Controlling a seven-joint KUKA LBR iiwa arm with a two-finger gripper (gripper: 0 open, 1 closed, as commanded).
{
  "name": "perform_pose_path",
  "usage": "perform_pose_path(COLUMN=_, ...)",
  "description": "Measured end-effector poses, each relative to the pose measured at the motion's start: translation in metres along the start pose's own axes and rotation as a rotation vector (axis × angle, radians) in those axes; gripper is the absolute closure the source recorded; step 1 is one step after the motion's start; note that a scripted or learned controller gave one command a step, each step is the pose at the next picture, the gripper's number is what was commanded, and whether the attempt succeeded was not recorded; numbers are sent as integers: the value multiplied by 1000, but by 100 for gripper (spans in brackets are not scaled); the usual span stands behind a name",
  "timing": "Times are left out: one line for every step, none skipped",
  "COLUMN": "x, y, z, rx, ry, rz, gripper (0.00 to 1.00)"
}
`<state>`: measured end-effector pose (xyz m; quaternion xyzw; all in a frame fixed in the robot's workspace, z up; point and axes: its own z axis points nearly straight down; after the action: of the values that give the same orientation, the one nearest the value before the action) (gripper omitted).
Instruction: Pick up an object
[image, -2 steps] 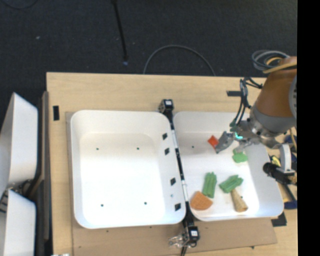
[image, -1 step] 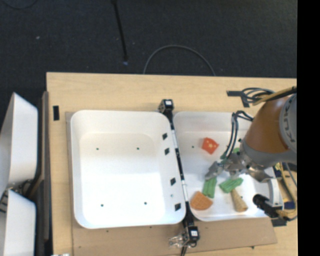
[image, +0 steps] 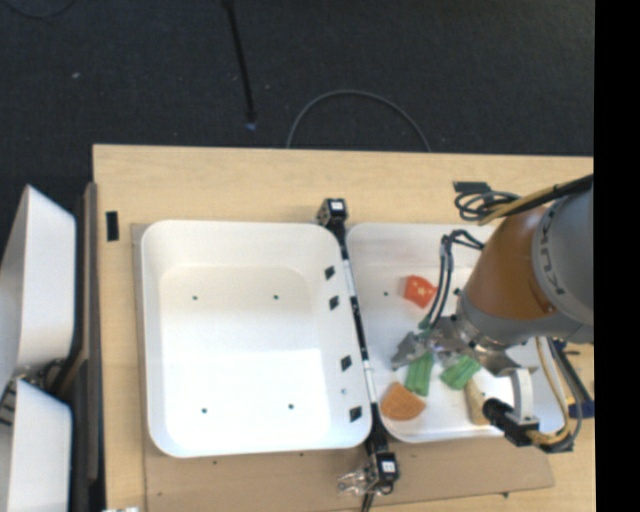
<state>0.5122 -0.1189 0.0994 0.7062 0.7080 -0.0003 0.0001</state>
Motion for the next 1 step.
perform_pose_path(x=-2, y=2, z=-12, rx=-6, ry=-1, rz=5, gripper=100)
